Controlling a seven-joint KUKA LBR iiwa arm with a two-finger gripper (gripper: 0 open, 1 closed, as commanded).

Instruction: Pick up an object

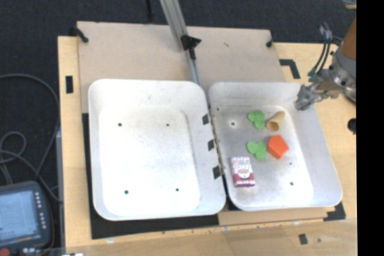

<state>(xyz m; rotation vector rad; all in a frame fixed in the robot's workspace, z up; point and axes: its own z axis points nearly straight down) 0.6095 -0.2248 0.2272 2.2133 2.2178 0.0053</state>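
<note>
The arm comes in from the right, and its gripper [304,97] hangs over the upper right rim of the right bin [321,153], fingers pointing left toward the bin's middle; from up here it is too small and blurred to tell whether those fingers are spread or pressed together, and nothing shows between them. Down in that right bin sit the pickings: a tan cone [275,121] lies tilted near the top, touching or just beside a green clover-shaped piece [257,119] on its left. Below them, a second green piece [257,150] lies right against an orange block [277,146]. Lower left, close to the bin's inner wall, a small pink and white carton [242,171] lies flat. The gripper is nearest the cone but clearly apart from it, up and to the right. The left bin [108,99] sits alongside on the counter [69,129], the two bins touching along their inner edges. A metal pole [171,3] slants up from between the bins toward the top.
</note>
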